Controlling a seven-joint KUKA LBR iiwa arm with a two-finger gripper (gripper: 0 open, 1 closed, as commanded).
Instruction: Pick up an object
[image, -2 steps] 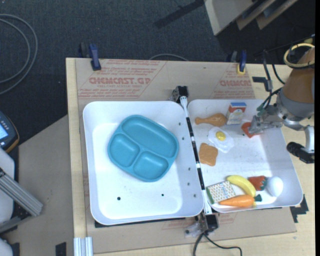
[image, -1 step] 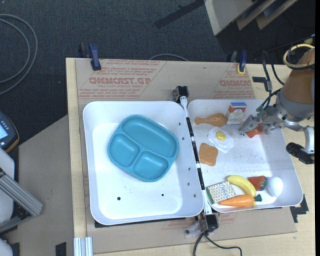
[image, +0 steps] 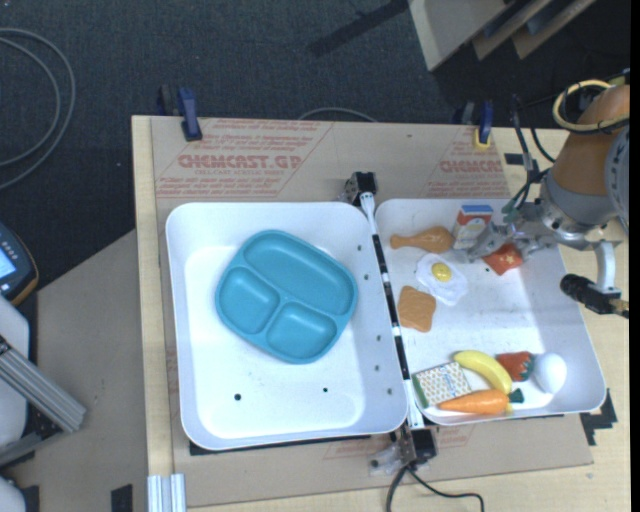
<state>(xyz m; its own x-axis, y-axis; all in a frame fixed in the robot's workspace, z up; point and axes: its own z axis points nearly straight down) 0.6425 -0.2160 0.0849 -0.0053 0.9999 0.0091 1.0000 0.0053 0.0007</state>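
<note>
My gripper (image: 488, 240) is low over the back of the right bin (image: 560, 300), reaching in from the right. A small red object (image: 504, 260) lies just beside and below it, and a small red, white and blue carton (image: 475, 214) stands just behind it. To the gripper's left lies a brown drumstick (image: 422, 239). Nearer the front of it are a fried egg (image: 441, 273) and a brown toast piece (image: 417, 308). Nothing is visibly held.
At the right bin's front lie a banana (image: 484, 368), a carrot (image: 472, 403), a white egg (image: 548, 372), a red piece (image: 514, 364) and a patterned cracker (image: 441, 382). The left bin (image: 200, 390) holds a blue divided plate (image: 287, 295).
</note>
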